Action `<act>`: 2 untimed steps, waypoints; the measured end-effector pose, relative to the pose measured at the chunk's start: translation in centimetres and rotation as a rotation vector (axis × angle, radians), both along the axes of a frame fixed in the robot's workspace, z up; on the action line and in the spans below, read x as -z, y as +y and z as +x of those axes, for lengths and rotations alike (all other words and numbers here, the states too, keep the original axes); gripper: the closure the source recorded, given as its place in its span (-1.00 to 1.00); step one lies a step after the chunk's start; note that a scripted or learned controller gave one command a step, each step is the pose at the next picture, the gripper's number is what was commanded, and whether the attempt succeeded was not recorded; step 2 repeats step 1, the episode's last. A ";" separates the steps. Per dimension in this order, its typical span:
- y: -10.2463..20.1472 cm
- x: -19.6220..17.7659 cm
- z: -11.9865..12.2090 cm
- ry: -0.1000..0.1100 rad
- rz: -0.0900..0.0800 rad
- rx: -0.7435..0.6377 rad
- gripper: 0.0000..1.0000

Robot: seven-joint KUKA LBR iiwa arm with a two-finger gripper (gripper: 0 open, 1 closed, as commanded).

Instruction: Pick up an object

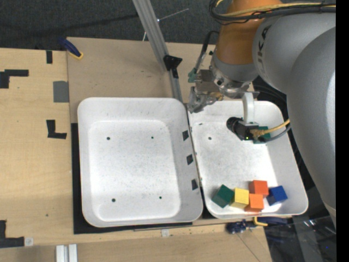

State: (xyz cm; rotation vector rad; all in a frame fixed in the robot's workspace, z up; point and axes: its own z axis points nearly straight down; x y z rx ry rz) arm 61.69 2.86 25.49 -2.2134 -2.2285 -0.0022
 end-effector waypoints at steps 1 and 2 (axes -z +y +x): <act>5.1 0.6 1.8 0.001 -0.001 0.001 1.00; 5.1 0.6 1.8 0.001 -0.001 0.001 1.00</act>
